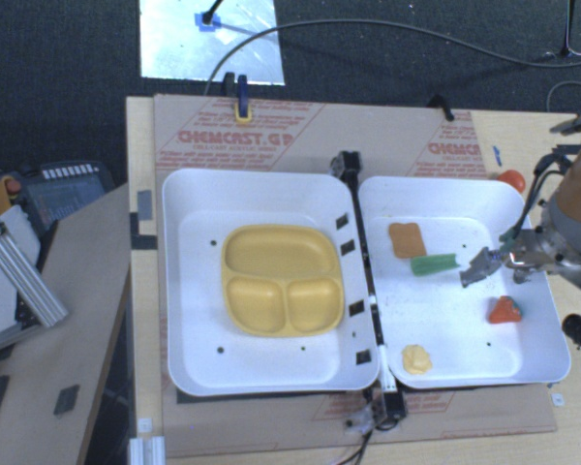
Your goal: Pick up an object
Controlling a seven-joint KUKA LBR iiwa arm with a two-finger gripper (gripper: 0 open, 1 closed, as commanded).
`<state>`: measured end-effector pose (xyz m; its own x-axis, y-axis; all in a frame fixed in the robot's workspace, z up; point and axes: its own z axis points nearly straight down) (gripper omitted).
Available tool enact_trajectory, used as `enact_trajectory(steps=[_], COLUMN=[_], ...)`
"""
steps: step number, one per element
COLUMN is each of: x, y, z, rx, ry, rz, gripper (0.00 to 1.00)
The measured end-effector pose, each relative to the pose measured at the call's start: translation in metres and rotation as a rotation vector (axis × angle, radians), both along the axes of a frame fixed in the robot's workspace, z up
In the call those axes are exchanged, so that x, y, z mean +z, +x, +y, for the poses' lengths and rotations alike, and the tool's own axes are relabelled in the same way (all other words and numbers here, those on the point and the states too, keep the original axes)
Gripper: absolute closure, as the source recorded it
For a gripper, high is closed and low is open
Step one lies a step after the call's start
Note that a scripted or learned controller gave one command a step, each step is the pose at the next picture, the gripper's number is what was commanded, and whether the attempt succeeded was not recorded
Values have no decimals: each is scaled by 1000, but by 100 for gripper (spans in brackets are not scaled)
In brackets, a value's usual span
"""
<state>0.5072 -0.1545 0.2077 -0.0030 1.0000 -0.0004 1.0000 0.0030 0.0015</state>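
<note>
The bench (300,129) carries two white bins side by side, meeting at a black hinge strip. The left bin (189,260) holds a yellow tray (281,279) with three compartments, lying flat near its middle. The right bin (465,342) holds four small things, well apart from one another. The arm (576,216) reaches in from the right, over that bin's right rim. Its gripper (476,267) hangs over the bin's middle, fingers pointing left; nothing shows between them, and how far apart they stand cannot be told. A brown slab (406,239) lies near the bin's far left part. A green stick (433,263) lies just below the slab, its right end close beside the fingertips. A red piece (504,310) sits lower right of the gripper. A pale yellow lump (416,359) rests near the front left corner.
</note>
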Motion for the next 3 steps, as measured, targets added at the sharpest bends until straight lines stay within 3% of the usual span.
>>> enact_trajectory(steps=[3], x=[-123], y=[9], z=[12], rx=[-1], ry=[0], rz=[0], gripper=[0])
